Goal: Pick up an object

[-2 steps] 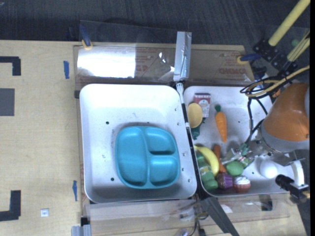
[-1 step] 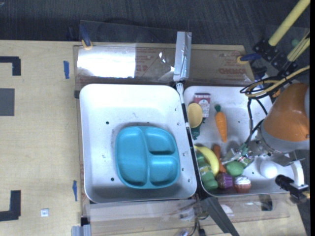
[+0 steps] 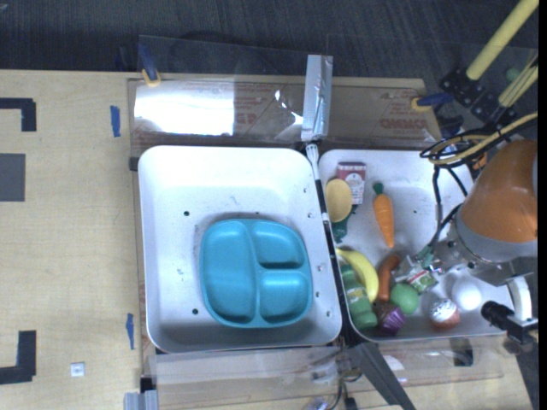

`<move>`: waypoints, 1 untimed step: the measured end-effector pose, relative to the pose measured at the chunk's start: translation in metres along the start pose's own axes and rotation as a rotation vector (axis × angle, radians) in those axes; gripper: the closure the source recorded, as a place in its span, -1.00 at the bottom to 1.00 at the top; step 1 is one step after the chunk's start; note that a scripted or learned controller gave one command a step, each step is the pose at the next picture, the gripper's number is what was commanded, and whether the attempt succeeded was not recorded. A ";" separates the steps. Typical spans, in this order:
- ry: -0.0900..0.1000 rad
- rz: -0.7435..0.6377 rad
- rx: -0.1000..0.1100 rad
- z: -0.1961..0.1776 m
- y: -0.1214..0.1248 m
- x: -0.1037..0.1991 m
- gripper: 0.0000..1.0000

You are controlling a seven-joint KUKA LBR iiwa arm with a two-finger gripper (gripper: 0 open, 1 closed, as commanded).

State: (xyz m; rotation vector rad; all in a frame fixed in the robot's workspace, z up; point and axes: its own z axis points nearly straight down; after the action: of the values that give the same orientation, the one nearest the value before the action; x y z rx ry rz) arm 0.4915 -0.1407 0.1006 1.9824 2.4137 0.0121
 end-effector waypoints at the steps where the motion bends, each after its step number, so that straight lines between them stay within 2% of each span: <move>1: 0.000 0.085 0.005 0.011 0.020 -0.063 1.00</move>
State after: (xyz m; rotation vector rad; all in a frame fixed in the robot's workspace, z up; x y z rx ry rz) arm 0.5240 -0.1990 0.0904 2.0852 2.3298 0.0078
